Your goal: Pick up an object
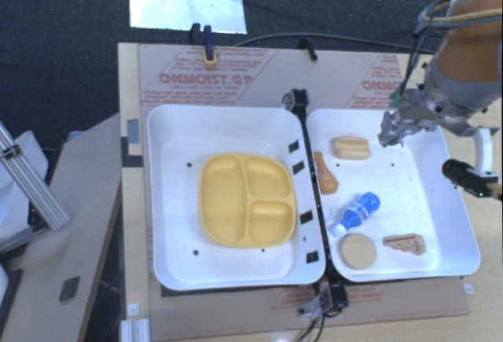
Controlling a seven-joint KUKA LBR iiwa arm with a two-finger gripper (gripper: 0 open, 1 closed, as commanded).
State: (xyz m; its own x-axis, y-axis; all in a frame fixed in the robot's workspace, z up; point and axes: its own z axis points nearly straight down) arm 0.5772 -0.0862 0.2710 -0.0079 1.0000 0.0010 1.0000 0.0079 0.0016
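Grey and orange, my arm (464,42) comes in from the right and hangs its two-finger gripper (391,134) over the back of the right-hand white bin (456,199). From up here I cannot tell how the claw stands: the tip is a dark blur, and I see nothing between it and the bin floor.

Just left of the gripper, near it but apart, lies a pale tan bread-roll-shaped piece (350,148). Along that bin's left wall I see an orange-brown drumstick-shaped toy (324,174). Nearer the front lies a small blue plastic bottle with a white cap (356,213), tilted, cap toward the front left. Below it sits a round beige cookie-like disc (358,250), close beside the bottle's cap, and to the disc's right a brown wedge like a slice of bread or pizza (405,244).

My left-hand white bin (177,144) holds a yellow plastic divided plate with three compartments (247,199), lying flat in the middle.
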